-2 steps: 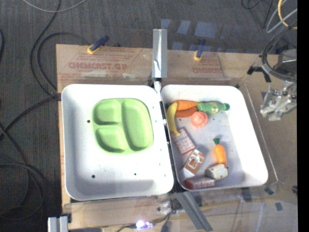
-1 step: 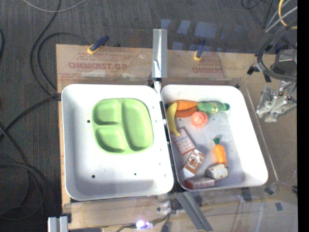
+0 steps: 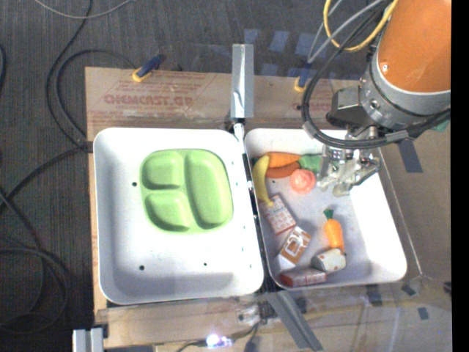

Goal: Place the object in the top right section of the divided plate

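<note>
Pretty clearly a robotics lab, not anyone's home or kitchen. You've got an industrial arm [image 3: 410, 42] coming in at 2 o'clock with yellow cables [image 3: 352, 20] looped off it, two white bins [image 3: 117, 270] sitting on a cardboard sheet [image 3: 168, 97] that's taped and clamped down, a metal divider rail [image 3: 239, 86] at 12 o'clock, and loose black cords [image 3: 44, 123] snaking over grey carpet [image 3: 37, 50] at 9 o'clock. The toy food [image 3: 293, 196] and green divided plate [image 3: 187, 189] look like test props.
</note>
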